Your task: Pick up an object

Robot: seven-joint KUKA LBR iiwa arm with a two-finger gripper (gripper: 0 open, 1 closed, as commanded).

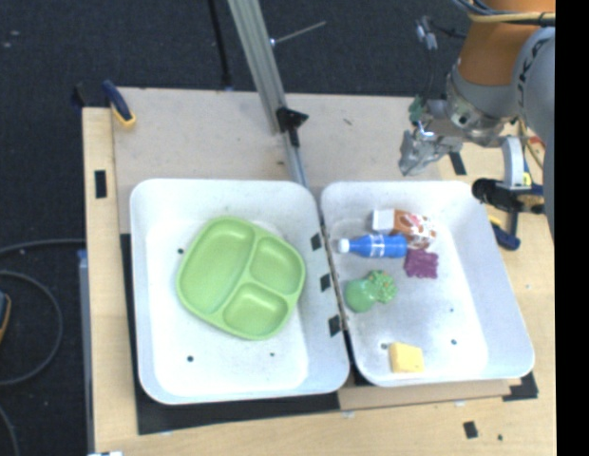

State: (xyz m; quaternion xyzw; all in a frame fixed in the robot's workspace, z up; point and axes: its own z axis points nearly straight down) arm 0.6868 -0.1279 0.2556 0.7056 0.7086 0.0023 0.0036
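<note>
we see our arm (503,36) reaching in from the upper right, its orange band above the grey wrist. our gripper (420,150) hangs at the wrist's lower left, pointing downward, with nothing visible between its fingers.

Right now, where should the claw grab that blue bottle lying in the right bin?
Probably at the middle of the blue bottle, coming straight down with the fingers closing across its narrow width. It lies flat, long axis left-right, white cap toward the divider. The purple block crowds its right end, so stay left of that.
</note>
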